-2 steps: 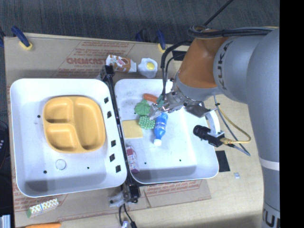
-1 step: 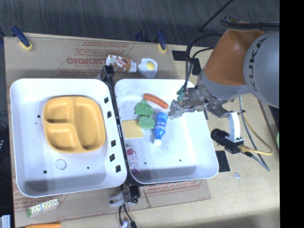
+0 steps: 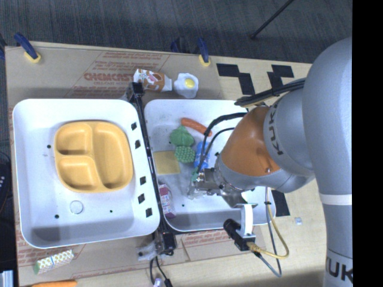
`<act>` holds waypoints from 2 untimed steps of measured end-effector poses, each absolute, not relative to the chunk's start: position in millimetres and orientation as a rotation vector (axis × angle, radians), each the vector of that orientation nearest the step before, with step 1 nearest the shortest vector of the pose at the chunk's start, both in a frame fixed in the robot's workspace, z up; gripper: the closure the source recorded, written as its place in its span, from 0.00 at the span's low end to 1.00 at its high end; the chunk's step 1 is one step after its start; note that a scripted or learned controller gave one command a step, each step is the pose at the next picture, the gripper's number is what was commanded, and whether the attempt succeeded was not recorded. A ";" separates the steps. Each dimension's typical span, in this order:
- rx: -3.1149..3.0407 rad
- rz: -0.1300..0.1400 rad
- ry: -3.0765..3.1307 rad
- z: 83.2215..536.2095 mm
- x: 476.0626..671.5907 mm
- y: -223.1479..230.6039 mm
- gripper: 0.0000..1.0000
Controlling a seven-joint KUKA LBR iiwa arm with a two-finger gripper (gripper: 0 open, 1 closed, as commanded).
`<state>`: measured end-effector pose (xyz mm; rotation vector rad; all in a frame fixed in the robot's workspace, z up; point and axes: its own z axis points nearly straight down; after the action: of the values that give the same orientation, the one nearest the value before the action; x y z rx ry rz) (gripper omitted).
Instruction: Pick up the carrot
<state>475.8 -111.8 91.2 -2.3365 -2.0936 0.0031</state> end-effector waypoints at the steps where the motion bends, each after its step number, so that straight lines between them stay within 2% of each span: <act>1: -2.053 0.001 -2.377 206.8 476.9 -149.6 1.00; 2: -2.314 0.003 -2.123 259.0 481.4 -211.2 1.00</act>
<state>481.4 -211.2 259.0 -2.3140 -2.1234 0.0030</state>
